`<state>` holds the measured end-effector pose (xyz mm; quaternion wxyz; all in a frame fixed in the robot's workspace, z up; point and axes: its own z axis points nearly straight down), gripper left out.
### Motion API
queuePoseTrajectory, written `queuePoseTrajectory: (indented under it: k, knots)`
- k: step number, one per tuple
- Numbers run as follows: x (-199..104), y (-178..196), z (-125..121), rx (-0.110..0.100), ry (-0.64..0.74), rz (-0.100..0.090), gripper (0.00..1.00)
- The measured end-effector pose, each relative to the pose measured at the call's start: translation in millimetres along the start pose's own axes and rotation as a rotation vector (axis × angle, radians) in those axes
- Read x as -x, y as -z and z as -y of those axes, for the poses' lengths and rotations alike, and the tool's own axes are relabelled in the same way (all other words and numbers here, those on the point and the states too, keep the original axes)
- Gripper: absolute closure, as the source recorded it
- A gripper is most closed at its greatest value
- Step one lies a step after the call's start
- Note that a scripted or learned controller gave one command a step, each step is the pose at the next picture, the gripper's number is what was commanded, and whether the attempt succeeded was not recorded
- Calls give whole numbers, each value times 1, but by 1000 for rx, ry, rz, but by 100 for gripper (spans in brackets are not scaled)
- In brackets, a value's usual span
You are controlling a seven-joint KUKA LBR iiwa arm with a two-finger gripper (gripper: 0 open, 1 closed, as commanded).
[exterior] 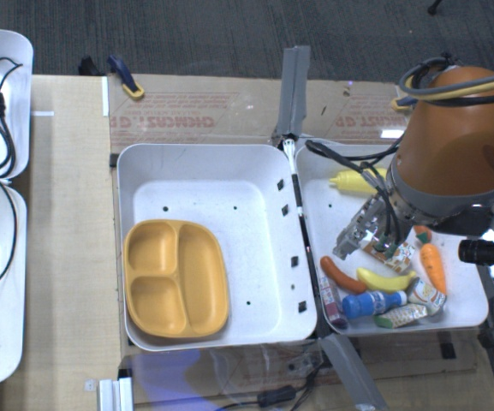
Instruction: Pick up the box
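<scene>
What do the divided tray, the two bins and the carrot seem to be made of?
Divided tray: likely molded plastic, matte yellow-orange, with smooth rounded compartments. Left bin and right bin: apparently thin white plastic or foam, given their soft rounded rims. Carrot: probably toy plastic, uniformly orange and slightly glossy.

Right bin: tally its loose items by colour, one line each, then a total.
Right bin, as far as the arm lets me see:
Yellow: 2, mustard bottle, banana
Orange: 1, carrot
Red: 1, sausage
Blue: 1, bottle
Green: 1, packet
Mixed print: 2, box, pouch
Total: 8
</scene>
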<state>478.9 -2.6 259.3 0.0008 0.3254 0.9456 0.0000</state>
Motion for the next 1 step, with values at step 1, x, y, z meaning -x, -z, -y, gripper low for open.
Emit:
queuePoseTrajectory:
  k: [1]
  knots:
    - [0,0,0,0,0,0,0]
